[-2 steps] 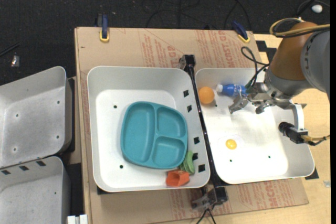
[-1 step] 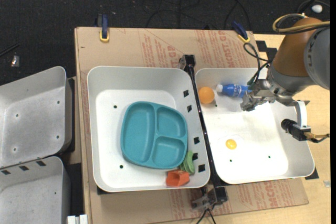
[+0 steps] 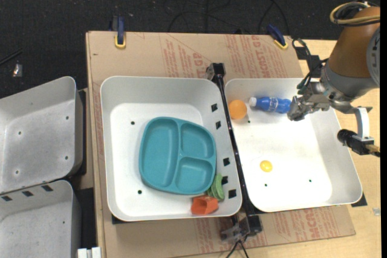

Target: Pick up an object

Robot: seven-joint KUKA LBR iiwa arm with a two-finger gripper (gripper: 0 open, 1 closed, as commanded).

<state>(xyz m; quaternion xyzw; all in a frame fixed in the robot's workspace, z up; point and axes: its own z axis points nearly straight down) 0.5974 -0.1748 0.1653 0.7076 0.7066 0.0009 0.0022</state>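
Roughly set out as two white bins side by side on a brown board. Left bin [image 3: 121,99]: teal divided plate [image 3: 178,155] flat in the middle, an orange piece [image 3: 204,206] and a green piece [image 3: 217,189] tucked against the near wall beside it. Right bin [image 3: 314,184]: orange ball [image 3: 237,109] close to the dividing wall, blue bottle [image 3: 270,104] lying on its side just beside it along the far wall, small yellow thing [image 3: 265,165] alone near the middle. Gripper [image 3: 298,110] low in the right bin's far corner, at the right end of the bottle, touching or nearly so. Fingers too dark and small to read; cannot tell whether apart or together, nor whether anything sits between them. Likely target judged to be the bottle, being nearest. Lying flat against the wall, probably awkward to close around; could roll or slide toward the ball if nudged. Nothing seen lifted off the bin floor.
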